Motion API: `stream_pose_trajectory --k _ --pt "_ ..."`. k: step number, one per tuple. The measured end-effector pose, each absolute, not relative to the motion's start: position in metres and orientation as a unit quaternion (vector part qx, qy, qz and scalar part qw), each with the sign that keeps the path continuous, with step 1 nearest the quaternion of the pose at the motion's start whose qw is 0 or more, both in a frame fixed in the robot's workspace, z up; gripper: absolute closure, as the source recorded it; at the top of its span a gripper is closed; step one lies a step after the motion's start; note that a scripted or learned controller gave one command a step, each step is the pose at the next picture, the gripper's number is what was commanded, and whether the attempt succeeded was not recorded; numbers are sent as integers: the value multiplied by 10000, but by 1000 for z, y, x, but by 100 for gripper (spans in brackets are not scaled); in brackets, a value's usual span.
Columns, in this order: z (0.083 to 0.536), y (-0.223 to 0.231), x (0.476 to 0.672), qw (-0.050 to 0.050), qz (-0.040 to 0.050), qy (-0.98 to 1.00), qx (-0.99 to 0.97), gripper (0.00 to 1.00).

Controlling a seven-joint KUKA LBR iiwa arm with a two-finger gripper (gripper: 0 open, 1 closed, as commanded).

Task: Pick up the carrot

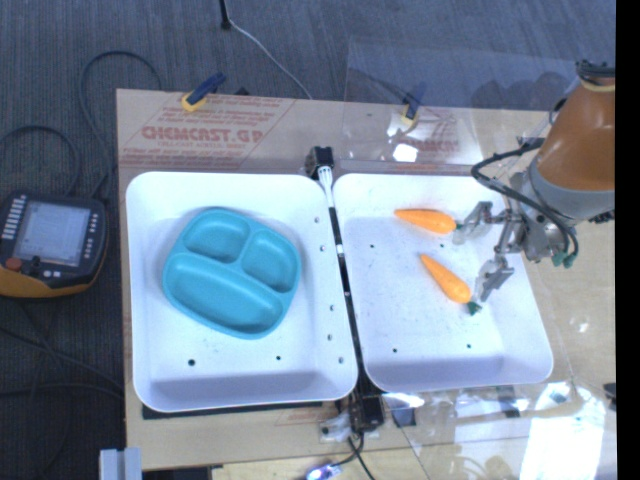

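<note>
Carrots [425, 220] [446, 279] in right bin [520, 353], blue tray [231, 271] in left bin [150, 368], seemingly divided.

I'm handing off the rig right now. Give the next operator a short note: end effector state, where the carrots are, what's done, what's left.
End effector: open, fingers spread, holding nothing, low over the right bin near its right wall.
Carrots: two, both lying in the right bin. Upper carrot has its tip by one finger. Lower carrot has its green end by the other finger.
Left bin: holds a blue tray.
Done: arm is at the carrots.
Left: close on a carrot and lift it.
</note>
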State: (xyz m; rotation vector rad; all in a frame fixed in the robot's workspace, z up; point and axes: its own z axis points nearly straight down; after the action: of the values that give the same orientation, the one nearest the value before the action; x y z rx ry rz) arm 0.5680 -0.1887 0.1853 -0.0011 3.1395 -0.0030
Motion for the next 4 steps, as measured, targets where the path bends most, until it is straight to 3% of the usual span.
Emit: stream_pose_trajectory --k 1,2,3,4 --pt "95 -177 579 25 -12 9978 -666 0" --pt "92 -194 498 78 -26 9972 -741 0" --pt "104 -194 502 116 -57 9971 -746 100" --pt "115 -161 524 15 7 9999 110 100"
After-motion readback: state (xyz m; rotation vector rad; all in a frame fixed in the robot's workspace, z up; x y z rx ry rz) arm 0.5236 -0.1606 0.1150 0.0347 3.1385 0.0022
